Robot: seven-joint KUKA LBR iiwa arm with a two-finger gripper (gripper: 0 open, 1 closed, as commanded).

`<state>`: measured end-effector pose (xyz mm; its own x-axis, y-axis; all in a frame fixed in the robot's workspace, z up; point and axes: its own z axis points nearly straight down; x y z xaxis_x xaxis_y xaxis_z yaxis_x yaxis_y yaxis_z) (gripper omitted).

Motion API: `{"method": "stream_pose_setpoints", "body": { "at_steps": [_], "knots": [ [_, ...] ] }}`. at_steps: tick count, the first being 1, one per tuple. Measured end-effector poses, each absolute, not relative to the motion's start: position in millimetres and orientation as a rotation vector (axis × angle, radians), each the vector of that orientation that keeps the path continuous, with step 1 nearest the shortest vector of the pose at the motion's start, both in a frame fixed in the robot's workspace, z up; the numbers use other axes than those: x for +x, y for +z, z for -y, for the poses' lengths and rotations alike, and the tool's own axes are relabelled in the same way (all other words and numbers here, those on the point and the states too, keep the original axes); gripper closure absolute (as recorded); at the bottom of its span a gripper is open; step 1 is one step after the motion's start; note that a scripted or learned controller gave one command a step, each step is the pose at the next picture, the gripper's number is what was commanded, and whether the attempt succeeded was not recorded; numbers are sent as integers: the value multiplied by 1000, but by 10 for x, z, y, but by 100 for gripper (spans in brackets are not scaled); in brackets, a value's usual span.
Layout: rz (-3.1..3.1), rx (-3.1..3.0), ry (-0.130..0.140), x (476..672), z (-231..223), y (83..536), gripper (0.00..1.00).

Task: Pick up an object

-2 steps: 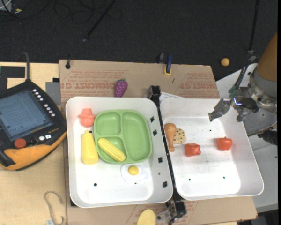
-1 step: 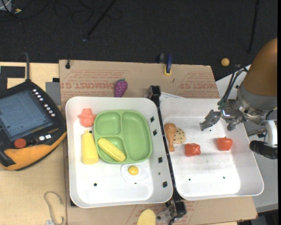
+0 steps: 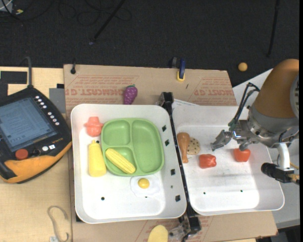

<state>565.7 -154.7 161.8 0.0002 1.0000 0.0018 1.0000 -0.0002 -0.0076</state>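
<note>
Holding most of the stock, the left bin (image 3: 91,195) carries a green divided plate (image 3: 133,145) with a toy corn cob (image 3: 120,161) lying in its lower-left compartment. Just left of the plate stand a yellow bottle (image 3: 96,159) and, above it, a pink-red toy (image 3: 93,126). A fried egg (image 3: 143,184) lies on the bin floor below the plate.

Right bin (image 3: 232,195): a drumstick (image 3: 183,145) with a speckled cookie (image 3: 194,146) touching its right side, near the divider; a red piece (image 3: 207,161) a little to their right; a second red-orange piece (image 3: 242,155) further right.

Gripper (image 3: 237,140): low over the right bin, directly above the second red-orange piece; whether it is clenched, released or grasping the piece cannot be told from this angle.

Outside the bins: purple grapes (image 3: 130,94) on the cardboard (image 3: 106,84) behind the left bin, a yellow item (image 3: 158,233) at the front edge, a small orange ball (image 3: 242,66) beyond the bench, and a control pendant (image 3: 25,130) to the left.
</note>
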Motion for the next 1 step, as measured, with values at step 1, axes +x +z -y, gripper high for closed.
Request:
{"method": "stream_pose_setpoints", "body": {
  "at_steps": [1],
  "knots": [
    [2217,-2215,6,5666,1486,977,0]
  ]
}}
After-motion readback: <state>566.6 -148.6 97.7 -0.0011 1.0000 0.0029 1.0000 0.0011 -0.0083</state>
